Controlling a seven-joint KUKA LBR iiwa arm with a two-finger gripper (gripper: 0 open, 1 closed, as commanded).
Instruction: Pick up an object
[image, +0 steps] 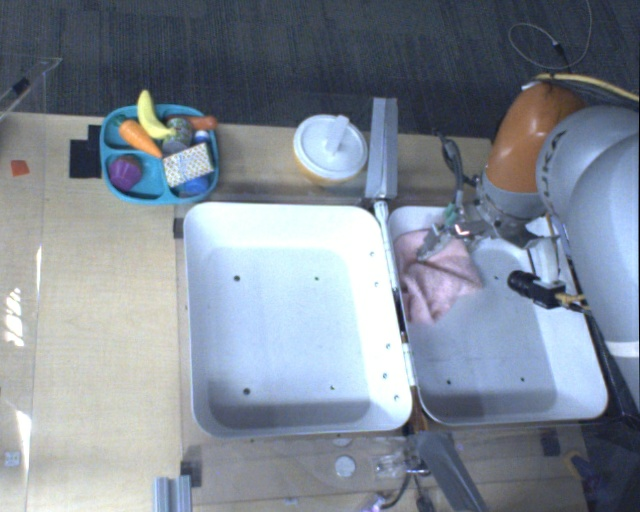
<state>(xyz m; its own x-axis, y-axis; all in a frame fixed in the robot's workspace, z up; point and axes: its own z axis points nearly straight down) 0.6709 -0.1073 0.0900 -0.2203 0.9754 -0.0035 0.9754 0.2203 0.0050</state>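
Currently the gripper (447, 232) sits over the back left part of the right bin (520, 395), at the upper edge of a pink cloth (435, 278). The cloth lies crumpled against the bin's left wall, near the back corner, and is the sole pickable thing in that bin. The left bin (290, 310) is beside it, the walls touching along the middle divider.

Finger state: cannot tell. The tips are small and blurred against the cloth; whether they are spread, closed, or pinching fabric is not resolvable, so no hold is recorded.

Step in hand, as judged: descent onto or closing on the cloth.

Notes for doing it well:
- Aim for the raised bulk of the cloth, toward its middle. The tips look to be at the back fringe, where a pinch would likely catch a thin fold that slips out.
- Go deep enough to gather several layers, but stop short of the bin floor.
- Keep clear of the left wall; the cloth hugs it, and a finger could land on the rim.
- Lift straight up and slowly; soft fabric drapes and may drag on the wall.

Off the bins, on the bench's back edge: a blue tray (155, 155) of toy food at the left, a white lidded cup (330, 147) near the middle. Neither is in reach of this step.
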